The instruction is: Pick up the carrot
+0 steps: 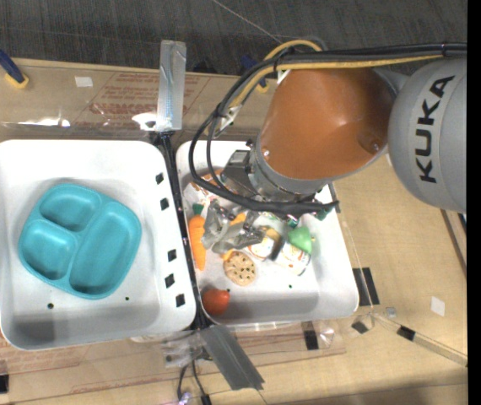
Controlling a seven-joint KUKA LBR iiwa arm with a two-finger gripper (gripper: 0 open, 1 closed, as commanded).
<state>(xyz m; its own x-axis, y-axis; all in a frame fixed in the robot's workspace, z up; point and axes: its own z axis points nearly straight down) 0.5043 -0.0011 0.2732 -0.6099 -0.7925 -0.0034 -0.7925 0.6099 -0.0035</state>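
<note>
Two shallow white bins sit side by side on the bench. The left bin [4, 226] holds a teal divided plate [80, 240] with three compartments, lying roughly in the middle of the bin floor. The right bin [337, 289] carries a small jumble of toy foods under the arm.

The arm [325, 125] reaches in from the right, its orange band broad and cone-like from this angle, with the grey link marked KUKA behind it and black and yellow cables looping over the top. Its gripper [224, 230] hangs low over the left part of the right bin, metal parts showing just below the wrist (whether it is spread wide, drawn narrow or clasping anything I cannot tell, since the wrist and clutter hide too much).

The carrot [197, 241] lies on the floor of the right bin, close along its left wall, long axis running roughly up and down the view, its orange body just beside the gripper's metal parts. Whether they touch cannot be made out.

Near the carrot, a round tan cookie [240, 267] with dark spots lies toward the bin's middle. A red tomato-like piece [216, 300] rests at the bin's near left corner. A green item [301, 240] sits to the right, beside some white and orange pieces too tangled to name.
</note>
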